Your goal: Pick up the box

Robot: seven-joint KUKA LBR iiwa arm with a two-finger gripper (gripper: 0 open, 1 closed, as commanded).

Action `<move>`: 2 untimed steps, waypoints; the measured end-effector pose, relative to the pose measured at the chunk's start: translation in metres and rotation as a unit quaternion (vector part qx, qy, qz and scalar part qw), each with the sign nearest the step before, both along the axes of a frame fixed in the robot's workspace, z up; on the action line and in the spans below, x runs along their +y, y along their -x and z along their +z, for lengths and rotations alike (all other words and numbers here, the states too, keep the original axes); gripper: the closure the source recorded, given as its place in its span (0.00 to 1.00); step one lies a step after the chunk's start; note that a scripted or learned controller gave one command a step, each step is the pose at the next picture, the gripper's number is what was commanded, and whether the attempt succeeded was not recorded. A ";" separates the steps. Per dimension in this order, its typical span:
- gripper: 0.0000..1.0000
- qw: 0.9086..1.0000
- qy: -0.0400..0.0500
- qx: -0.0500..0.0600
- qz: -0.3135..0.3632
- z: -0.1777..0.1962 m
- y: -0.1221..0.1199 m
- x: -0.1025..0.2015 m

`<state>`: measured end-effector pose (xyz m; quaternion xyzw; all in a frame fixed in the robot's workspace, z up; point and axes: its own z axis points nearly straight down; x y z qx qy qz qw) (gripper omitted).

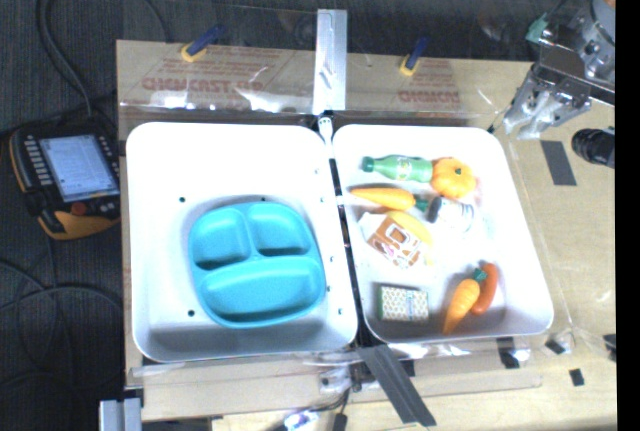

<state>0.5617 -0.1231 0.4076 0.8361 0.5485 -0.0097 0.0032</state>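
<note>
While box (404, 302) sits in rt bin (520, 219) | label unreadable | fingers (528, 114) state: can't tell

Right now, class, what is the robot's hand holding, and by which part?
Nothing: the hand hangs outside the right white bin, apart from the small patterned box.

The pale wooden bench (560, 219) bears two shallow white bins side by side, the left bin (160, 219) and the right bin (515, 209), with what looks like dark tape (560, 162) beside them.
</note>
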 end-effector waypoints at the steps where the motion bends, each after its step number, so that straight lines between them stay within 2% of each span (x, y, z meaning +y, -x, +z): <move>1: 1.00 1.000 0.001 0.001 0.000 0.009 -0.001 0.000; 2: 1.00 1.000 0.003 0.003 0.000 0.018 -0.001 0.000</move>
